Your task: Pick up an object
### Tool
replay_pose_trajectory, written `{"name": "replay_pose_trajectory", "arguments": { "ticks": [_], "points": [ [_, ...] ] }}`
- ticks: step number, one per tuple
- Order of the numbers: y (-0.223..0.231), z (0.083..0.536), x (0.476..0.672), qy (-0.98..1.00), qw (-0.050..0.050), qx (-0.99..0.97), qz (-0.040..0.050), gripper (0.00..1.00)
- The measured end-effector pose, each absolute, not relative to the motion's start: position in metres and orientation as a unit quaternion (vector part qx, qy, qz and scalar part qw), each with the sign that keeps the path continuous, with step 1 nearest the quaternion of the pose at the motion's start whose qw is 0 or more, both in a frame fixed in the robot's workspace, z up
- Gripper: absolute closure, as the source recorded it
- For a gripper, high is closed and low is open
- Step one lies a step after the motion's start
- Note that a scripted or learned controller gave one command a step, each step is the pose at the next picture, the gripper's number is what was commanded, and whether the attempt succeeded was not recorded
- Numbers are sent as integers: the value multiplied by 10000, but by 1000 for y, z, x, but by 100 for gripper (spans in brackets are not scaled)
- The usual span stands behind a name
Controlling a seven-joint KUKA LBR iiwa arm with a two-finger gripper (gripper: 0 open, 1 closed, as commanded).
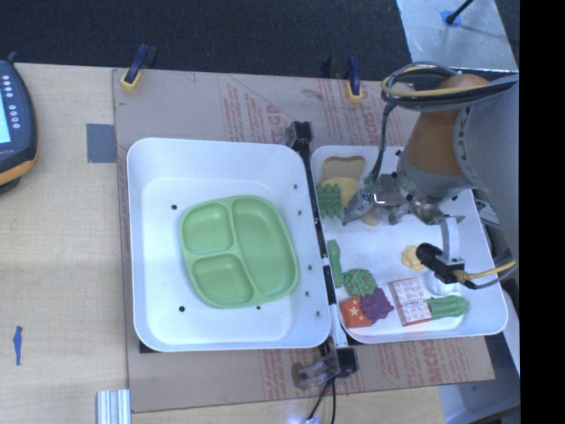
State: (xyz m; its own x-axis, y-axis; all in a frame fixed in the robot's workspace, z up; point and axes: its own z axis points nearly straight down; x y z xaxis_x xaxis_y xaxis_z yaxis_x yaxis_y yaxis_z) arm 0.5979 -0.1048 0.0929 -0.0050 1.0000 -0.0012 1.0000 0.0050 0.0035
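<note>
My gripper (369,207) is low in the back half of the right bin (481,237), with the grey arm and its orange band (437,144) reaching in from the right. Just left of it lie a toast slice (342,166), a yellow piece (341,186) and a bumpy green toy (329,200). I see nothing clearly held by it. Nearer the front lie a green stick (335,261), a green broccoli-like toy (359,281), purple grapes (378,304), a red block with a star (353,312), a pink-and-white box (409,300), a green vegetable (448,306) and a yellow piece (412,257).
The left bin (150,237) holds a light green divided plate (238,251). A black cable and fitting (441,265) hang from the arm over the right bin. Clamps (353,78) hold the cardboard sheet at the back. A handheld controller (13,122) lies at the far left.
</note>
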Motion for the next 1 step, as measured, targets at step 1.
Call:
{"name": "replay_pose_trajectory", "arguments": {
  "ticks": [1],
  "points": [
    [-97,93,649,7091,-6,7052,-10,0]
  ]
}}
